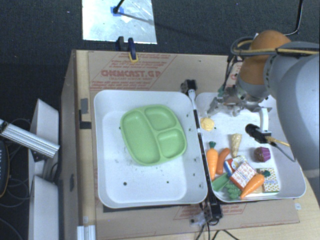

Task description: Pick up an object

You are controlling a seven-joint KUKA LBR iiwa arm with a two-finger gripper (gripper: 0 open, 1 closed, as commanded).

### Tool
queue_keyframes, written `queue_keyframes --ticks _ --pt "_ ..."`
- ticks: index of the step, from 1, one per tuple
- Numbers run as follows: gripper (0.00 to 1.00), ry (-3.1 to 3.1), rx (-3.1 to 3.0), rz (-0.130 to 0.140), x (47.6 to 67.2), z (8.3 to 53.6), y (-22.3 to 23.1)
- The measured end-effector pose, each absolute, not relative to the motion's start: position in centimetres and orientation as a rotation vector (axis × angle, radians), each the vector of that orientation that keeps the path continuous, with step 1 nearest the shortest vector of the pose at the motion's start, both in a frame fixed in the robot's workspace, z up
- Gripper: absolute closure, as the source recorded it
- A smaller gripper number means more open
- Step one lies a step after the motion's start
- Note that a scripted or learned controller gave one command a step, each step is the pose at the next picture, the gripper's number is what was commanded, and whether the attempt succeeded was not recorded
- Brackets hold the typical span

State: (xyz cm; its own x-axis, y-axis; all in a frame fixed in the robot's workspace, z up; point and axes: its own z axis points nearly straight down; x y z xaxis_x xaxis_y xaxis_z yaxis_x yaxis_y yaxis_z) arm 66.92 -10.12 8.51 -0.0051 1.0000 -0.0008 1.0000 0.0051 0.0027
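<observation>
Reaching into the right-hand shallow white bin (pixel 295 179), the hand (pixel 226 103) (finger state cannot be told) could be deflected off the small round yellow toy (pixel 207 124), causing a missed grasp.

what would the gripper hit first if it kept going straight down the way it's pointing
Probably bare floor at the far end of the right bin. The gripper hangs over that end, and the nearest item, a small yellow object, lies slightly toward the camera. Depth is hard to judge from this slant.
</observation>
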Motion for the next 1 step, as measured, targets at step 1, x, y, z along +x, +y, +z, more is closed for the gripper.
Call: queue_keyframes --ticks 1 --pt "0.0 2.223 2.218 0.002 65.24 8.47 -9.11"
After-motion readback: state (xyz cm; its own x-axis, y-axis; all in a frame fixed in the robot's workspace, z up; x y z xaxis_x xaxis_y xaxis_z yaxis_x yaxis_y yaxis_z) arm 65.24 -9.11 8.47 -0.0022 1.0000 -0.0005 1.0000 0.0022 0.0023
